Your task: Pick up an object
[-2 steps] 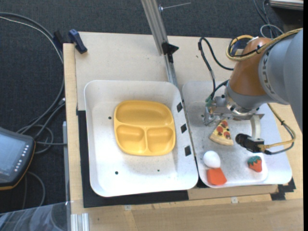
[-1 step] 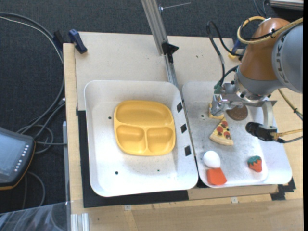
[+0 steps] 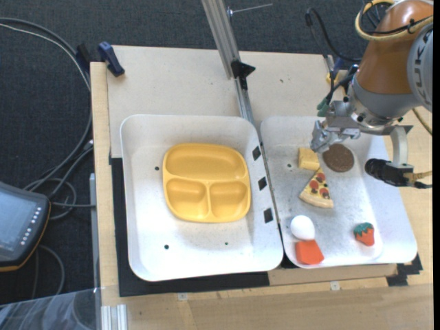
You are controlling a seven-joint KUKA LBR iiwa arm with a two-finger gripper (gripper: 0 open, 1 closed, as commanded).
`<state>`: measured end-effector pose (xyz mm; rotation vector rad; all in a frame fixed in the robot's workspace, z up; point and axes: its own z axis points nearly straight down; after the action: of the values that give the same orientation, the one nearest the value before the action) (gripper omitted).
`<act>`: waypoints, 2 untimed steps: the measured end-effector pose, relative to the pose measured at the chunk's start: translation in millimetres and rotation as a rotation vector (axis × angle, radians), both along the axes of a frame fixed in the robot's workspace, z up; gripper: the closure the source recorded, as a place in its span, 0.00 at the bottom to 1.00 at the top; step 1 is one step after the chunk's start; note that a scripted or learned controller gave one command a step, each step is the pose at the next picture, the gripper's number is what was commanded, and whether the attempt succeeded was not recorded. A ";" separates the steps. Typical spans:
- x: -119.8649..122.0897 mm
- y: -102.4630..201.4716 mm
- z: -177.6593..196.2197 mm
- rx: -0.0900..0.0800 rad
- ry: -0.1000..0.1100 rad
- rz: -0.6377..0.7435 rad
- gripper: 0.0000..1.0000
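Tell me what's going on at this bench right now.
A grey-and-orange robot arm reaches into the right bin, its gripper low between the cheese wedge and brown cookie. Pizza slice, egg, orange block and strawberry lie nearby. The left bin holds a yellow tray.

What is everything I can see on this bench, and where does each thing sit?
Bins: two, white, side by side on the bench.
Divided plate: one, yellow, in the left bin.
Cheese block: one, yellow, right bin, far end.
Cookie: one, brown, right of the cheese.
Pizza slice: one, yellow and red, middle of right bin.
Egg: one, white, near end.
Orange block: one, near corner, below the egg.
Strawberry: one, red and green, near right.
Arm: one, grey and orange, from the right.
Claw: one, grey, above the cheese and cookie.
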<state>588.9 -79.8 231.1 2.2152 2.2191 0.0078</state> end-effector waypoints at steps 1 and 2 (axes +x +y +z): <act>-0.3 0.4 -27.0 0.002 0.013 -0.001 1.00; 21.5 49.0 -26.4 0.003 0.005 0.005 1.00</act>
<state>610.4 -30.8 204.7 2.2139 2.2286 0.0048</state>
